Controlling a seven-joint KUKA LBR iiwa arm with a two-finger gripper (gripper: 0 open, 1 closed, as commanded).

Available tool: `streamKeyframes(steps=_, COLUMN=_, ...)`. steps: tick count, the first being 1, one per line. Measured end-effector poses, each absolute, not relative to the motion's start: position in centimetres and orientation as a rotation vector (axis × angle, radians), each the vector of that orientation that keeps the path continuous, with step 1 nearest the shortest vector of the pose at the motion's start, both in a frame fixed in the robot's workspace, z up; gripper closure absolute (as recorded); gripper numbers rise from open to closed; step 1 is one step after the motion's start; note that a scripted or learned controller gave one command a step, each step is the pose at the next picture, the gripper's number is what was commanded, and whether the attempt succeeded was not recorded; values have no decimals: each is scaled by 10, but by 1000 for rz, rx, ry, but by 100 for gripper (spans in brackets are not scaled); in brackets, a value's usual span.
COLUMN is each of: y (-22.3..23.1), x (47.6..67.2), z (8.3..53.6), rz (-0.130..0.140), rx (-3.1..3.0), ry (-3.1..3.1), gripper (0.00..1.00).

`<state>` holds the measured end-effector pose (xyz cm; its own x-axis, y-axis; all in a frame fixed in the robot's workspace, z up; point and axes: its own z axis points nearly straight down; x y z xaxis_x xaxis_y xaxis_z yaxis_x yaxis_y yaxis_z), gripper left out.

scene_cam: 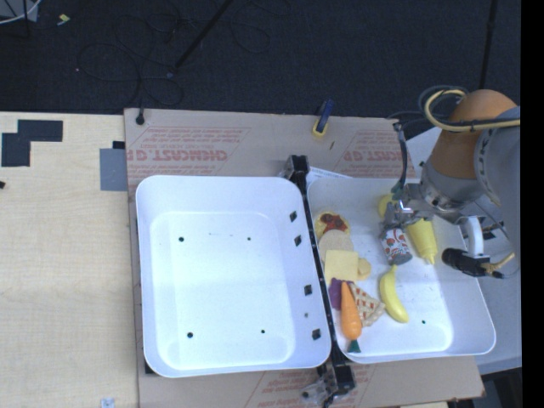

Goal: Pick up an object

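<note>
I am holding my gripper (pixel 399 221) low in the right bin (pixel 476 340), at its upper right area, directly over a small red-and-white can (pixel 396 245). A yellow bottle (pixel 422 240) is lying just beside the can on its right, touching or nearly touching it. Whether the gripper is spread or closed I cannot tell; the metal parts are merging with the can top from this angle, and nothing is confirmed as gripped.

Judgement on the step in hand: I am taking the can as the likeliest pick target. To do it well, I should be centring over the can, keeping clear of the yellow bottle so it is not caught alongside, and closing squarely across the can's body before any lift. A skewed close on a round can risks it slipping out.

Further out, toward the bin's middle, a banana (pixel 391 297) is lying apart from the can. Along the left wall of this bin, a yellow cheese-like block (pixel 342 266), a carrot (pixel 350 314), a waffle-patterned piece (pixel 368 304) and a round red-and-tan item (pixel 331 223) are clustered together. The left bin (pixel 149 228) is sitting alongside on the counter (pixel 59 253).
</note>
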<state>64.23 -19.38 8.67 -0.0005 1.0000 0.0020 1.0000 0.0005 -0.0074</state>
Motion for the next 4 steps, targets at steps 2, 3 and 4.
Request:
streamKeyframes(steps=2, y=-192, x=643, z=87, rz=6, rx=-2218, ry=-2218, gripper=100)
streamKeyframes(steps=3, y=-211, x=642, z=86, rz=6, rx=-2211, ry=-2215, gripper=100)
streamKeyframes(steps=4, y=-202, x=596, z=87, rz=5, rx=-2217, ry=-2219, gripper=100)
